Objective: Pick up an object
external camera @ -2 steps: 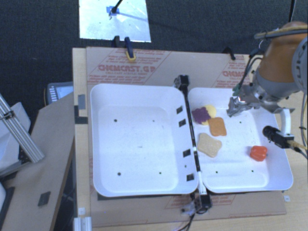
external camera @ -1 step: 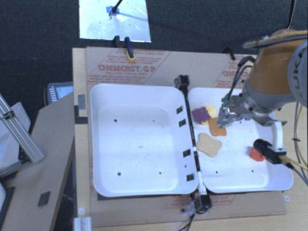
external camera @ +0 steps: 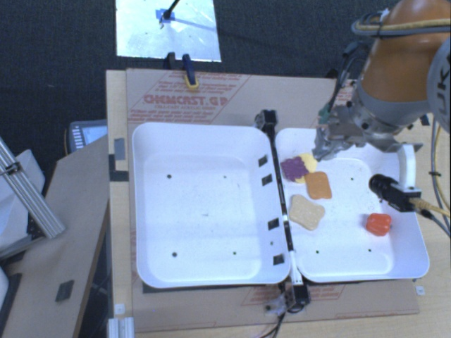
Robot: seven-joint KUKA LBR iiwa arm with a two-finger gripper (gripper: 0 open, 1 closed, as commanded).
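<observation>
The right bin (external camera: 352,263) holds a purple piece (external camera: 294,167), a yellow piece (external camera: 309,163) partly under the gripper, an orange slab (external camera: 318,185), a tan bread-shaped slice (external camera: 306,212) and a red-orange pepper (external camera: 378,224). My gripper (external camera: 323,150) hangs over the bin's far part, just above the yellow piece and right of the purple one. Nothing shows between its fingers.
The left bin (external camera: 201,203) lies beside the right one, with a black clip rail (external camera: 275,189) between them. A cardboard sheet (external camera: 190,94) lies under both bins. A shiny metal plate (external camera: 167,20) sits at the back left.
</observation>
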